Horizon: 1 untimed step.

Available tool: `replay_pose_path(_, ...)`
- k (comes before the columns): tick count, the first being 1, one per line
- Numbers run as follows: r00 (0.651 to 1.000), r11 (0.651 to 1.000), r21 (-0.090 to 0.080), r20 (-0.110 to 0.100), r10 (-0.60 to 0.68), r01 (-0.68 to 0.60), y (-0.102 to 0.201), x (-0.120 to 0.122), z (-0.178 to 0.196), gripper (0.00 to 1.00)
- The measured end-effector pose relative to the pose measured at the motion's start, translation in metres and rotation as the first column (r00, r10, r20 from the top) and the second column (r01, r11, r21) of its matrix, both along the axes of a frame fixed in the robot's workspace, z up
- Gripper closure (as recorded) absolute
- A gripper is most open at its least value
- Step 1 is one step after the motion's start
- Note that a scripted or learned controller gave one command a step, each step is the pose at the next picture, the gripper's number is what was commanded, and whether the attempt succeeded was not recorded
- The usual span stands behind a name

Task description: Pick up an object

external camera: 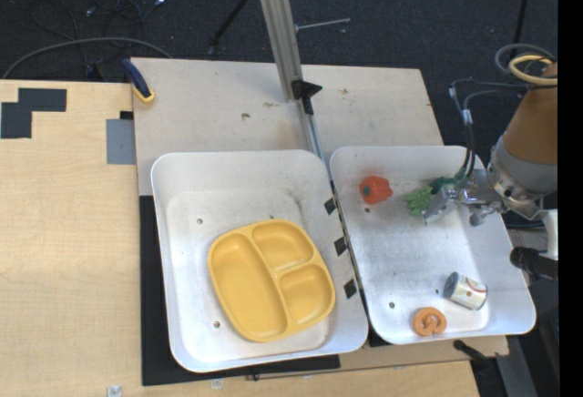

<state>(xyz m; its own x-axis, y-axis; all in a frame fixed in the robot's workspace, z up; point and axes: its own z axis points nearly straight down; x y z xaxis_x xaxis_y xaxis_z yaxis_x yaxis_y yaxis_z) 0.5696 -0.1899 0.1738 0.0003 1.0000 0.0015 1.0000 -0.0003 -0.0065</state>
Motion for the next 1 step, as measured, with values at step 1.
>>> replay_pose_path(1, 1.0, 1.0, 0.001, 0.0, 0.0, 0.0, 0.0098, -0.0016, -0.0596, 0.0)
